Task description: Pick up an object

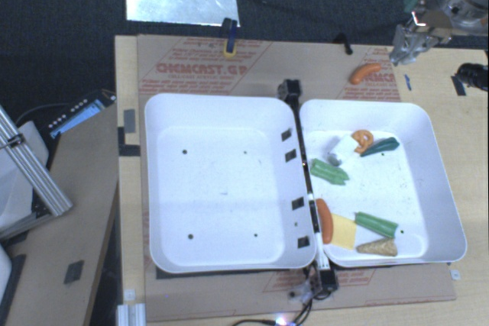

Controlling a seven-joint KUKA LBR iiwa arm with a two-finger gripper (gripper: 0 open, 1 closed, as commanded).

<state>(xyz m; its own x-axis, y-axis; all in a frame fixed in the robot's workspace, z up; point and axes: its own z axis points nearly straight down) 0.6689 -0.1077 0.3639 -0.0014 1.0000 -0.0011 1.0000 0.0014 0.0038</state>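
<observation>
Hand (407, 50), grip state unclear, hovers beyond right bin's (428, 126) far rim near orange sausage (365, 73).

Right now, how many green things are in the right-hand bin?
3. One dark green piece near the bin's far side by the orange ring, one lighter green piece near the divider, one green piece near the front beside the yellow block.

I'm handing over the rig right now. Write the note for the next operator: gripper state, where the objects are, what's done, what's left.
Gripper: raised beyond the bins at the far right, over the cardboard; nothing seen between its fingers, aperture unclear.
Right bin: orange curl, dark green piece, green pod, orange carrot-like piece, yellow slice, second green piece, tan piece.
Orange sausage-shaped piece lies on the cardboard near the gripper.
Done: no pick yet. Left: grasp one object.
</observation>
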